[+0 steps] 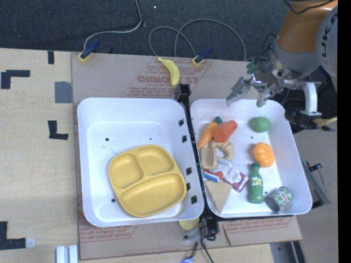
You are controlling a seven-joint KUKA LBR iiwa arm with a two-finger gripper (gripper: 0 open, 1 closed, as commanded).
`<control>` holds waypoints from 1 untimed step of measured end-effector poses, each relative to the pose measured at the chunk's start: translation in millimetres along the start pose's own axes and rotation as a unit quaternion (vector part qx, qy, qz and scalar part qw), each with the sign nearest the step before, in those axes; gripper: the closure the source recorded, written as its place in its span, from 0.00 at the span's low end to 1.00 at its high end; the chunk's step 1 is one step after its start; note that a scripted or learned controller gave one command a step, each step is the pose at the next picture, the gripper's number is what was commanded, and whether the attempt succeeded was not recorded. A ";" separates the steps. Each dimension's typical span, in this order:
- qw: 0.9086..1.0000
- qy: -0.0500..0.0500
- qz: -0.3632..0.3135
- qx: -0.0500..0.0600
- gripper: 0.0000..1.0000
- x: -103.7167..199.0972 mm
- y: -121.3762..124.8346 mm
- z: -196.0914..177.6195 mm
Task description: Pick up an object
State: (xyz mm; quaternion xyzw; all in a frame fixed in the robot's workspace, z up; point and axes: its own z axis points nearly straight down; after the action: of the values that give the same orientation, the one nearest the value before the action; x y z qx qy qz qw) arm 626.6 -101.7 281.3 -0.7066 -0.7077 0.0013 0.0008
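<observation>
**Desk:** What lies beyond the work itself?

**Photographer:** A printed cardboard sheet (126, 75) covers the pale wooden bench (33, 174), pinned at its far edge by a left clamp (88, 51) and a right clamp (203, 55). A yellow banana (170, 70) rests on the cardboard between them, just outside the bins.

**Desk:** And the bins?

**Photographer:** The left bin (88, 147) and the right bin (290, 147) sit side by side, touching, with black clips (186, 141) along the join. Black tape marks (13, 78) dot the bench at left. A white cable (129, 15) and grey cable loops (208, 29) trail over dark carpet (55, 10) behind.
</observation>
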 end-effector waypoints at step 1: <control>1.000 -0.004 0.002 0.004 0.00 -27.5 -3.0 182.6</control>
State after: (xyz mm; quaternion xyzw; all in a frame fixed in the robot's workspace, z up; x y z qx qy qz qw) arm 623.2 -129.2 98.7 -0.7077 -0.7065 0.0071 0.0014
